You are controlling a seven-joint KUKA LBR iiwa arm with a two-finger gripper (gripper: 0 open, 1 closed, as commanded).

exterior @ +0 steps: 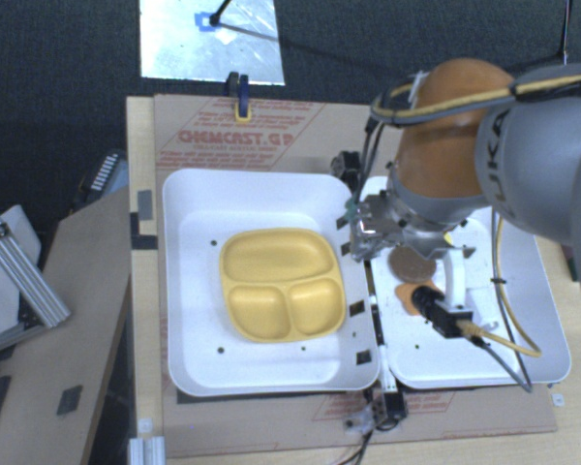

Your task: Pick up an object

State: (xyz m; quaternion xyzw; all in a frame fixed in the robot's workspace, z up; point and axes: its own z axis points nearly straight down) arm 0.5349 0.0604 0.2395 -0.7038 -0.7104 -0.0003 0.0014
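A yellow three-compartment plate [279, 285] lies in the middle of the left white bin [189, 216]. In the right white bin [533, 294], near its left wall, lie a brownish round object [410, 263] and a small orange object [407, 296] just in front of it. My gripper [399, 243] hangs over the left part of the right bin, directly above the brownish object, and the grey and orange wrist hides most of it. Whether it touches that object cannot be told from this angle.
The two bins meet along a divider [371, 303] right next to the gripper. A brown cardboard sheet [237, 129] lies under the bins, with a yellow clamp [241, 100] at its far edge. A shiny square plate [211, 29] sits behind it.
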